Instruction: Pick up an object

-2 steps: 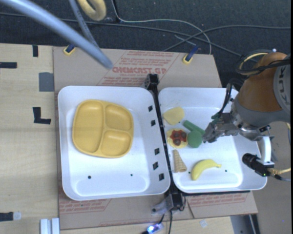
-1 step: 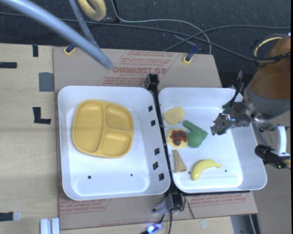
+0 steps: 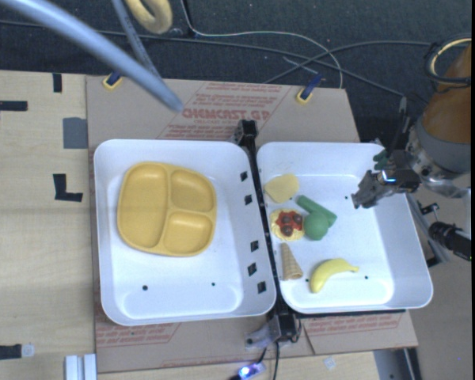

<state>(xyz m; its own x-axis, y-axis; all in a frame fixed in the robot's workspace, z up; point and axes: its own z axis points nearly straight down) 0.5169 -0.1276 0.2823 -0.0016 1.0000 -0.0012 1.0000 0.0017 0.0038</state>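
I see the gripper (image 3: pixel 370 193) hanging over the right bin (image 3: pixel 396 287) near its right wall, nothing between its fingers; how wide they stand I cannot tell. The banana (image 3: pixel 331 272) lies near that bin's front edge, the green toy (image 3: pixel 317 218) toward its left wall.

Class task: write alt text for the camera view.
The end effector hovers over the right white bin, which holds a banana, a green toy, a cone and other small toys. The left white bin holds a yellow divided tray.
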